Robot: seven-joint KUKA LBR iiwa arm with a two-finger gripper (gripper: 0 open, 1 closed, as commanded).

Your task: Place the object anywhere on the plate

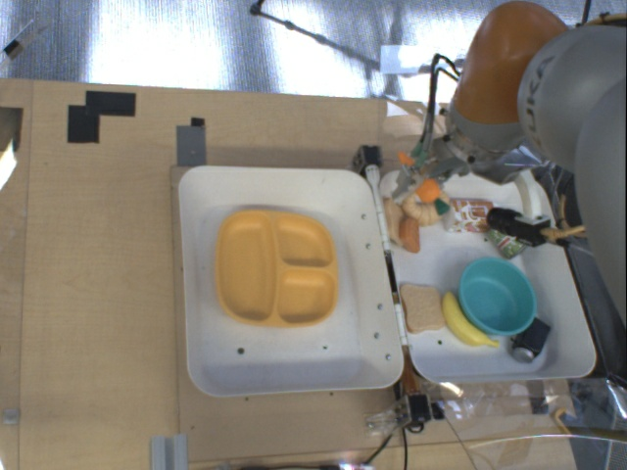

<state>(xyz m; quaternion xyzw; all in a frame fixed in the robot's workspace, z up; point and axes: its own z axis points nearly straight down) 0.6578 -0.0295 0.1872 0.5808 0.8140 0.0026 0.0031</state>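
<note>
The gripper is seen low over the little toys in the right bin; its grip cannot be told.

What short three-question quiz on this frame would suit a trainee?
1. True or false: food already lies on the plate.
2. Which lies nearest the banana? A) bowl B) plate C) orange item
3. Fill in: the plate has ___ compartments.

Key:
1. False; its compartments are bare.
2. A; the banana lies against the teal bowl in the right bin, with the bread on its other side.
3. Three. It sits in the left bin, while the arm reaches over the right bin's far corner.
</note>
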